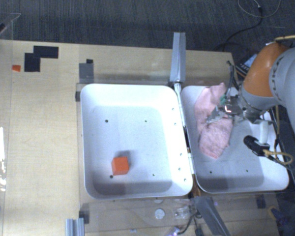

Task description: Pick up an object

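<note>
Cloth (212, 122), pink, right bin (236, 181): soft, light; pinch a raised fold. Gripper (226, 109) above it, jaws' state unclear.

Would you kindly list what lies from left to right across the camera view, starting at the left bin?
Left bin → orange block → right bin → pink cloth → gripper → orange band of the arm.
</note>
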Tool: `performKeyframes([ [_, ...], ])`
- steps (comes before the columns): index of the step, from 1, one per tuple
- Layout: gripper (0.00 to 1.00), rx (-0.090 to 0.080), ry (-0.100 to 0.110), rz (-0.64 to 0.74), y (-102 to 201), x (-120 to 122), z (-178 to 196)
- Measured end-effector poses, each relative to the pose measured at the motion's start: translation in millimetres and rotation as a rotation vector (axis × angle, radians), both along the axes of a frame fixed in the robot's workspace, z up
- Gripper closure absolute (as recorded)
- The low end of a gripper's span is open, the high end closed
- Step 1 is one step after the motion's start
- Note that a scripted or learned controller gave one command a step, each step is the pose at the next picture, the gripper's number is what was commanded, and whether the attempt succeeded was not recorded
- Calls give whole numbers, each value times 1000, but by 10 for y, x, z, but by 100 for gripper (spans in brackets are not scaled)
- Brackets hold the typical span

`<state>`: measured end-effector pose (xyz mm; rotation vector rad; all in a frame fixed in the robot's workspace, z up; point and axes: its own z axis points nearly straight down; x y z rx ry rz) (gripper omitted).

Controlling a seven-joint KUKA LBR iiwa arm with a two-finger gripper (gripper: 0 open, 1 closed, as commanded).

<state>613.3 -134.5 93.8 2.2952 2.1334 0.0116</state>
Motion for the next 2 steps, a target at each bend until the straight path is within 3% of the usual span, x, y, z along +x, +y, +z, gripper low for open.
performKeyframes([
  [1,0,-3,-6,36,-446,237,-22],
  [2,0,-7,-10,261,-64,58,-12],
])
